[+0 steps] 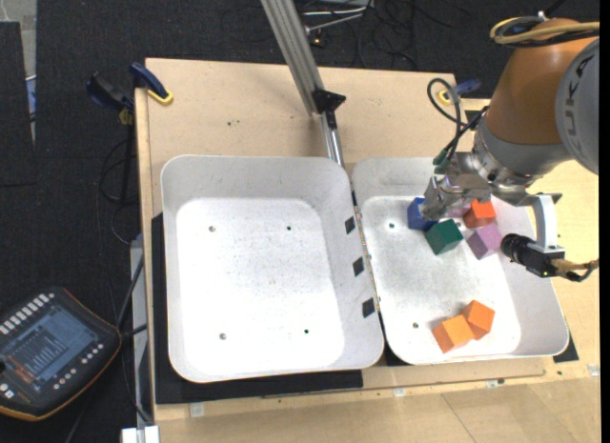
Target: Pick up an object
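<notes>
Jaws, state unclear, over small blue block beside green cube.

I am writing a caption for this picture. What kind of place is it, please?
Probably a robotics lab test bench. A grey and orange robot arm reaches over two white bins, small coloured blocks lie in the right bin, and a teach pendant lies on the floor.

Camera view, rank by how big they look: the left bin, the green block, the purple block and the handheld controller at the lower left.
Largest to smallest:
1. left bin
2. handheld controller, cut off by the frame edge
3. green block and purple block: they look alike, both partly hidden near the arm, so no ranking.
</notes>
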Motion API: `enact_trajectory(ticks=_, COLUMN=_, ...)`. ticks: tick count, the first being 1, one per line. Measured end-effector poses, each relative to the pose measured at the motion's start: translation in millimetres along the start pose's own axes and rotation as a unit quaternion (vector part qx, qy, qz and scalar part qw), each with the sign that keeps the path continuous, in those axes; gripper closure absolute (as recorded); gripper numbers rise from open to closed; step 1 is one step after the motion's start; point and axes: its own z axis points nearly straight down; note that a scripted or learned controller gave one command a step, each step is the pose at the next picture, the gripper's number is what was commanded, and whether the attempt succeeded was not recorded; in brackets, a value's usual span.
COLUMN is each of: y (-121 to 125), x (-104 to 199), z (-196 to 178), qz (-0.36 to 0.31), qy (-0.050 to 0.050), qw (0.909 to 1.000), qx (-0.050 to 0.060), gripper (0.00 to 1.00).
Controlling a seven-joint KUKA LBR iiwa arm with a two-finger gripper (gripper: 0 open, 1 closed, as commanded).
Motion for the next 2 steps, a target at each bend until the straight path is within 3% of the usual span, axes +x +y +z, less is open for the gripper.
enact_trajectory(ticks=2, y=20.4, x=107.8, z=-12.8, qz=0.000, qy=0.000, qw=1.0000, qx=-0.002, gripper=1.00)
